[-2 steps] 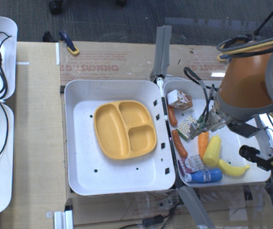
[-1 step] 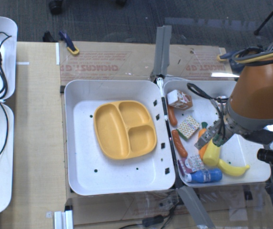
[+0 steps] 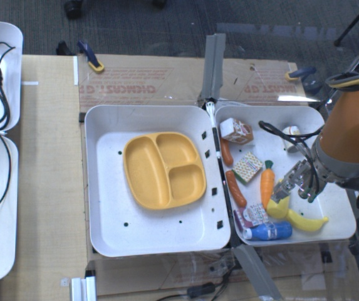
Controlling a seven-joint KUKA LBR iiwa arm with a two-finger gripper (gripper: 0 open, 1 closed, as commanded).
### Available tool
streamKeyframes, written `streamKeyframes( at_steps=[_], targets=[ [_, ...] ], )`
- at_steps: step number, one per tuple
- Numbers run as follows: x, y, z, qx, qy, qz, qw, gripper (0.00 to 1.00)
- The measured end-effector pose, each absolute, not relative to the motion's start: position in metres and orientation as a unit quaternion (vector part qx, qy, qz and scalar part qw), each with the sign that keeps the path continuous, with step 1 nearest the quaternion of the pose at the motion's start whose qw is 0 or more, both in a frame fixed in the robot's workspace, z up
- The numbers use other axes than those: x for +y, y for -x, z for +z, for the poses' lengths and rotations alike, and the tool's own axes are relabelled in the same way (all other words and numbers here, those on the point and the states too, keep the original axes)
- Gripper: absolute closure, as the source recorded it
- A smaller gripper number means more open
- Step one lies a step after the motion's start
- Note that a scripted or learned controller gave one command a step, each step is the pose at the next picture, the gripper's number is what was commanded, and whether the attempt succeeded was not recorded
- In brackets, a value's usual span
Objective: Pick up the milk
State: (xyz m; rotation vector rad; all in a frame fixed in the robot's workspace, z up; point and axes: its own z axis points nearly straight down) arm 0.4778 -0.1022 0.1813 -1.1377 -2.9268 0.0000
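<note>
In the right bin (image 3: 339, 227), nearest the front rim, a blue bottle (image 3: 268, 232) lies beside a banana (image 3: 307, 221). Just above them the jaws (image 3: 290, 190) hover low over a yellow item, too blurred to tell whether they are apart. A carrot (image 3: 266, 184) and two sausages lie alongside. The milk (image 3: 235, 130) carton sits at the bin's far left corner. A yellow plate (image 3: 164, 168) occupies the left bin.

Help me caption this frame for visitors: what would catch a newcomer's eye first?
The big yellow divided plate sits alone in the left bin. The right bin is crowded with toy food: a carrot, a banana, hot dogs and a small milk carton at its far left corner. The arm's hand hangs over the bin's near right part, beside the carrot.
</note>
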Motion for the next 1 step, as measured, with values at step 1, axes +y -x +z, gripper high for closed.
streamKeyframes(
  at_steps=[1],
  targets=[
    [-0.1220, -0.4784, 0.2138, -0.908, 0.418, -0.0001, -0.001, 1.00]
  ],
)
